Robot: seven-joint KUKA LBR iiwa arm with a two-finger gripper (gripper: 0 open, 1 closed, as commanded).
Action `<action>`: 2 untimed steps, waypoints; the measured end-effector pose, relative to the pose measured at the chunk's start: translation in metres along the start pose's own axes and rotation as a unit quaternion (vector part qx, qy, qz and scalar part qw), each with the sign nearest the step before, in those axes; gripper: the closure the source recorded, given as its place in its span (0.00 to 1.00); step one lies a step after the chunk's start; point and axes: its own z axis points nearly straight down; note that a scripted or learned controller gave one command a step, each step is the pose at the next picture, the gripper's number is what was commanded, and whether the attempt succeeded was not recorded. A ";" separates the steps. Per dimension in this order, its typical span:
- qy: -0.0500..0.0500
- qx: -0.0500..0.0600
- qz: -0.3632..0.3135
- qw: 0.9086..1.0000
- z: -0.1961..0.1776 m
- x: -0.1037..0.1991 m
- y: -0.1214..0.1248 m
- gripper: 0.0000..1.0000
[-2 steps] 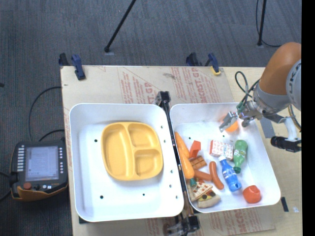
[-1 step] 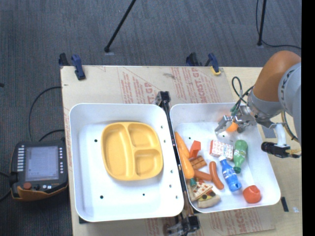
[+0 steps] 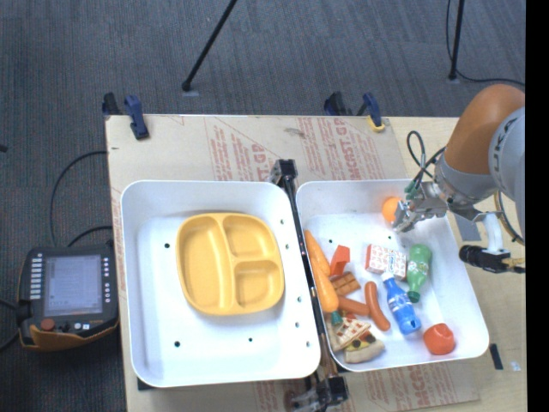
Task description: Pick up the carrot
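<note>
The carrot [image 3: 321,274] is long and orange, lying lengthwise along the left wall of the right bin [image 3: 470,300]. My gripper [image 3: 410,219] hangs over the upper right part of that bin, well to the right of the carrot and further back. Its fingers [image 3: 403,222] point down and left, close beside a small orange ball [image 3: 391,208]. Nothing shows between the fingers.
The right bin also holds a red block [image 3: 340,258], a white carton [image 3: 385,260], a green bottle [image 3: 418,270], a blue bottle [image 3: 401,305], a sausage [image 3: 376,305], a pizza slice [image 3: 356,336] and a red cup [image 3: 438,339]. A yellow divided plate [image 3: 230,262] lies in the left bin.
</note>
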 end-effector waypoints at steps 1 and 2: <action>0.000 -0.001 0.000 1.000 0.000 0.000 0.001 0.00; 0.000 -0.001 0.000 1.000 -0.010 0.000 0.001 1.00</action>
